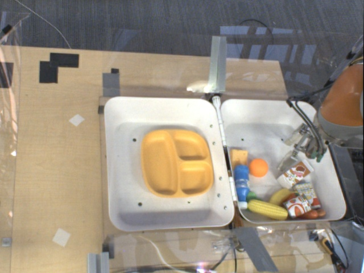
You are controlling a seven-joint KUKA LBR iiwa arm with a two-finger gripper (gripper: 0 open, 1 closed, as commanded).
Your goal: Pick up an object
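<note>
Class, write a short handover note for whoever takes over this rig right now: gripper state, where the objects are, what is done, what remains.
Gripper: low in the right bin, just above a small carton; nothing seen held.
Objects: orange ball, blue bottle, corn cob and banana cluster at the bin's near end. Yellow divided plate lies in the left bin.
Done: nothing lifted.
Left: grasp and lift one object.

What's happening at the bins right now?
The arm reaches in over the right bin, with its pincer low above a small packet. Nothing shows between its tips. Toy food sits along the bin's near side: an orange ball, a corn cob, a blue bottle. The left bin holds a yellow tray.
</note>
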